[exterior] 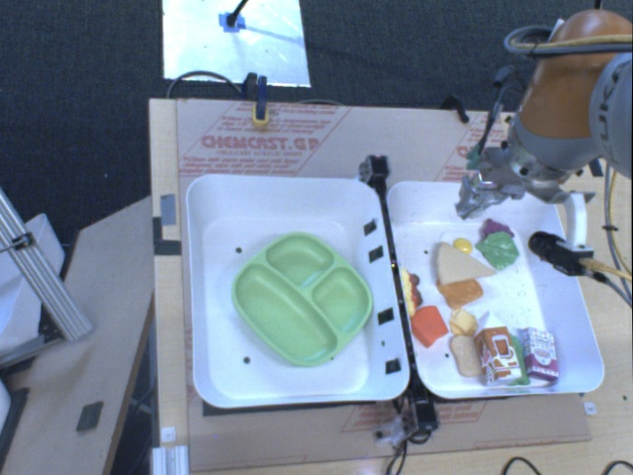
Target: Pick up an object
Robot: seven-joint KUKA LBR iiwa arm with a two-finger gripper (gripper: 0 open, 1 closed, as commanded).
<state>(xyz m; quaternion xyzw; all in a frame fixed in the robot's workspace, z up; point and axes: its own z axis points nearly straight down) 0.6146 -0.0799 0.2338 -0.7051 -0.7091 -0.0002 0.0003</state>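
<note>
Over the right-hand bin (584,310) on the desk (326,137), your arm's gripper (477,198) hangs at the far corner, nothing between its fingers; whether they are parted or closed you cannot tell from here. Every candidate lies nearward of the fingers: nearest are the green leafy piece (499,249) and the small yellow piece (462,244), then the cheese wedge (458,262).

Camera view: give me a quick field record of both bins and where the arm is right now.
left bin: holds a green divided plate, lying flat
right bin: holds small toy food pieces, among them a green leafy piece, an orange block and two small cartons
gripper: above the right bin's far end, nothing visibly held
jaws: state unclear
</note>
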